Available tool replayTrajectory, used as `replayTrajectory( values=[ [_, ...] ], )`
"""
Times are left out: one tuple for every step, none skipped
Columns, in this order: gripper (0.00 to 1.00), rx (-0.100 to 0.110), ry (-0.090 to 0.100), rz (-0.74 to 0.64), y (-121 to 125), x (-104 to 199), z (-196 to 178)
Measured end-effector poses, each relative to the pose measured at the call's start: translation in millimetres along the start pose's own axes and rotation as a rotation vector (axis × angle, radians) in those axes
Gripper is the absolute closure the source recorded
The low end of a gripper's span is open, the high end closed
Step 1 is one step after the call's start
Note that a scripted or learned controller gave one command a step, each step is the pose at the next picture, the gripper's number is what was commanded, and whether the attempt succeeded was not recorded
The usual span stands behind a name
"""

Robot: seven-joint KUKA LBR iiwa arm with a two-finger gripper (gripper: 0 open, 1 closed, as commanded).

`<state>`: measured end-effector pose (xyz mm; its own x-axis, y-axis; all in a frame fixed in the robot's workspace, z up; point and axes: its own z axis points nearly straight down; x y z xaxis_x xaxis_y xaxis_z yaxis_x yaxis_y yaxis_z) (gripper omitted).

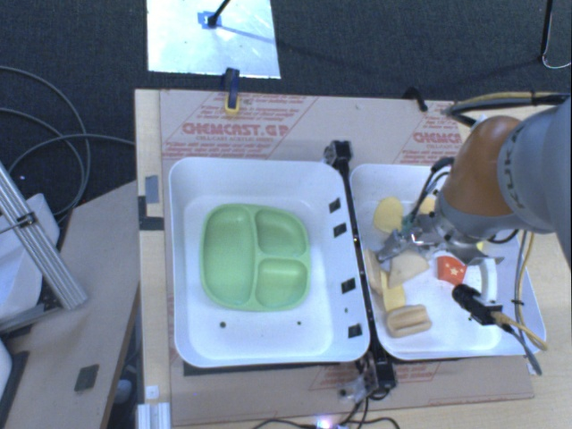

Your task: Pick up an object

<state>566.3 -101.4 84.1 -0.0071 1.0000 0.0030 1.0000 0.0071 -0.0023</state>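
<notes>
The arm reaches in from the right and sits low over the right bin (500, 342). The tool (396, 244) points left, w/ its tip near a pale wedge-shaped piece (407, 266). Whether the tool is spread or closed can't be told; nothing is seen gripped in it.

Candidates all lie in the right bin: a round yellow piece (388, 213) just above the tip, the wedge just below it, a tan roll-shaped piece (407, 320) nearer the front wall, an orange piece (450, 269) partly under the wrist, plus yellowish bits along the bin's left wall. The left bin (183, 266) holds a green divided plate (256, 257), well apart from the tool.

Judgement: the step in hand is lining up and descending on one item, prob. the wedge. To do it well, the arm should centre over one piece only, approach straight down, and keep off the left wall. The items crowd together, so a stray nudge or a two-item pinch is the main risk. The roll sits more apart and looks the easier target.
</notes>
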Motion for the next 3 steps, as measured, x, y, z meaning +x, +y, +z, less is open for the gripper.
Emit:
replayTrajectory(
  values=[
    [1.00,-0.008,-0.004,0.003,3,-5,-12],
    [1.00,-0.020,0.001,-0.009,81,96,-107],
    [1.00,0.000,0.001,-0.004,-8,171,-118]
  ],
)
